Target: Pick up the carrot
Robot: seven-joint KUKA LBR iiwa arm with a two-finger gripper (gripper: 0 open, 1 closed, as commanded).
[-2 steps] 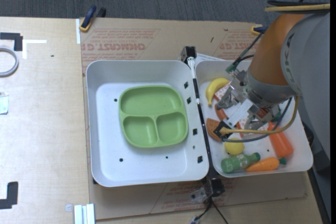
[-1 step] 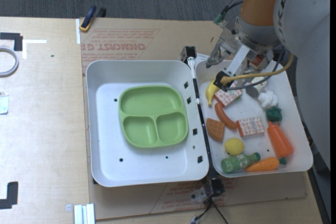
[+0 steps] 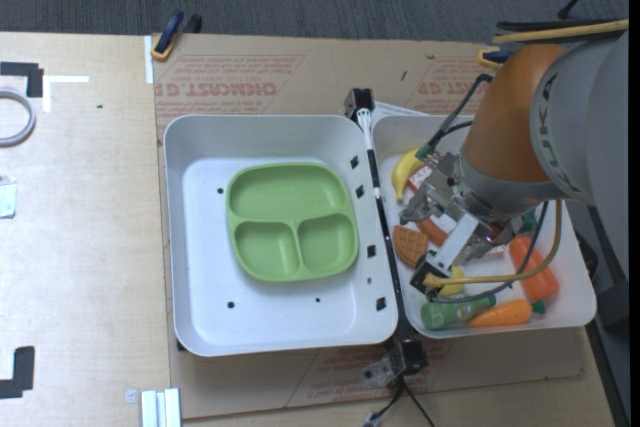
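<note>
The carrot (image 3: 502,314), orange with a green leafy end (image 3: 447,315), lies along the front wall of the right bin (image 3: 572,307). My gripper (image 3: 420,209) hangs low over the left part of that bin, behind and to the left of the carrot and apart from it. It is just above a small red-orange piece (image 3: 433,231) and a brown waffle-like toy (image 3: 408,244). The arm's grey and orange body hides much of the bin's middle and back.
A yellow banana (image 3: 403,171) lies at the right bin's back left. An orange toy (image 3: 536,277) sits near its right wall. The left bin (image 3: 190,215) holds a green divided plate (image 3: 292,220). A blue marker (image 3: 168,33) lies on the bench behind.
</note>
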